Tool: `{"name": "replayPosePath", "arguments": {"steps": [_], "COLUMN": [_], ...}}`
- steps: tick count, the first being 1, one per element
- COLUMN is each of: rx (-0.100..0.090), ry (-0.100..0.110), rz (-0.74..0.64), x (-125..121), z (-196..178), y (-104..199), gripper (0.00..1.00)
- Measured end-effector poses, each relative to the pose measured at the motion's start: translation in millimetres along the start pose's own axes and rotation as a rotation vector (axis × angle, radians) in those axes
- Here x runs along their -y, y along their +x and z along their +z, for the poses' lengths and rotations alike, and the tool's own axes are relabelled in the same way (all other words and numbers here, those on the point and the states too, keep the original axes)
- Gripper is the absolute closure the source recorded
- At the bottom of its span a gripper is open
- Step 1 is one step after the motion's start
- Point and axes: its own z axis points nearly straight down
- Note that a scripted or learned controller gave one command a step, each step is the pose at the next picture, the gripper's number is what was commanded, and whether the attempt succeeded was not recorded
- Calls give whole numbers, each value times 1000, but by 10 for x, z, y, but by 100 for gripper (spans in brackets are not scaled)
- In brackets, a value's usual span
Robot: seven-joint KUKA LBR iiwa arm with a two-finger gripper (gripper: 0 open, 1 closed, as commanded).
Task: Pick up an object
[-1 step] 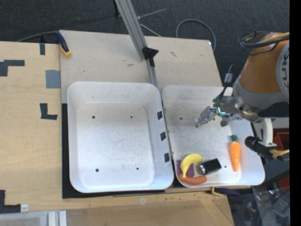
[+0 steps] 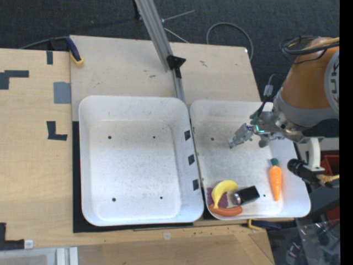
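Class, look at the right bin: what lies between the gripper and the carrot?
In the camera view, nothing lies between the gripper and the carrot: the stretch is bare speckled floor of the right bin.

dark carpet floor, pale wooden bench — taped

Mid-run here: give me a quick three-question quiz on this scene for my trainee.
1. True or false: the carrot lies in the right bin.
2. Which thing touches the banana? A) the carrot B) the black block C) the gripper
3. Fill in: the gripper hangs over the ____ bin, up-view from the banana.

Key: 1 true. 2 B; the block lies against the banana near the bin's front edge, with a red piece just below them. 3 right; no item is seen between its fingers.
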Motion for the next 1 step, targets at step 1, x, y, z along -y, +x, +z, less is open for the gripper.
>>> {"name": "replayPosePath", "arguments": {"steps": [1], "rx": [1], "ry": [6], "rz": [1], "x": [-22], "z": [637], "y": [-15], "gripper": [0]}}
